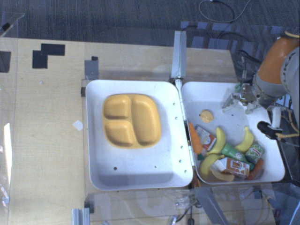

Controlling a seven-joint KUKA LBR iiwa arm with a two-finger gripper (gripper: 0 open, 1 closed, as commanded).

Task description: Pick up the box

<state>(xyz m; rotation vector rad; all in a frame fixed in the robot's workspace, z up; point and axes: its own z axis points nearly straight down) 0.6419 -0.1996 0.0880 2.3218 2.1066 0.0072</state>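
Here, the left bin (93, 172) holds a yellow divided tray (131, 120) at the frame's centre-left. In the right bin (220, 90), a heap fills the lower part: bananas (217, 142), a green bottle (234, 152), and the box (233, 167), orange and white, lying near the bottom edge. Further right, the gripper (240, 102) hangs over the bin's upper area with fingers spread wide, gripping nothing, well apart from the box.
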